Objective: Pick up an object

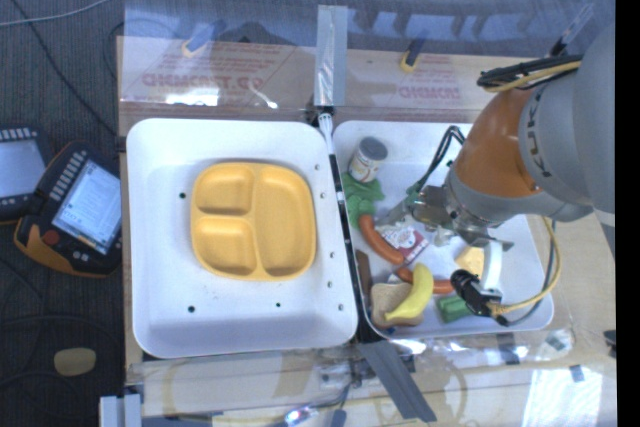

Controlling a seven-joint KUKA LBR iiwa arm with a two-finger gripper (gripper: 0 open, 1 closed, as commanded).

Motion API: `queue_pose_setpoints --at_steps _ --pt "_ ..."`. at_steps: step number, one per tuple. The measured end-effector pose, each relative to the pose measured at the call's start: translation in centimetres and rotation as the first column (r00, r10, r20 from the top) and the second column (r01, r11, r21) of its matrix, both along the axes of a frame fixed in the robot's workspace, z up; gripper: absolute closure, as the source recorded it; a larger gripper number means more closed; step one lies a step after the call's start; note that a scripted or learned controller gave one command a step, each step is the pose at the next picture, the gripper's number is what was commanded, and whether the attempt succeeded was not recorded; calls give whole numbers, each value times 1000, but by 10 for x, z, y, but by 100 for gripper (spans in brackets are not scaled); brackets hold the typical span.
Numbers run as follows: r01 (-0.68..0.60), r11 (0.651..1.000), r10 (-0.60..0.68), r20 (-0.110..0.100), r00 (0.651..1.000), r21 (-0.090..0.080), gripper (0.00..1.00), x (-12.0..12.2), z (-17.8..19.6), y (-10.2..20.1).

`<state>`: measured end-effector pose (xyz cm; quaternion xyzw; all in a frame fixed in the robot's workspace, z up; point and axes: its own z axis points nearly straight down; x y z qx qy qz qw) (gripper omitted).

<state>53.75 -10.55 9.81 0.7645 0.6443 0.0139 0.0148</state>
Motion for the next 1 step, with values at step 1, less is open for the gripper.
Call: queue_pose_setpoints --at_steps 1 --pt "-24 1000 24 -19 1000 3 0 52 -3 -3"
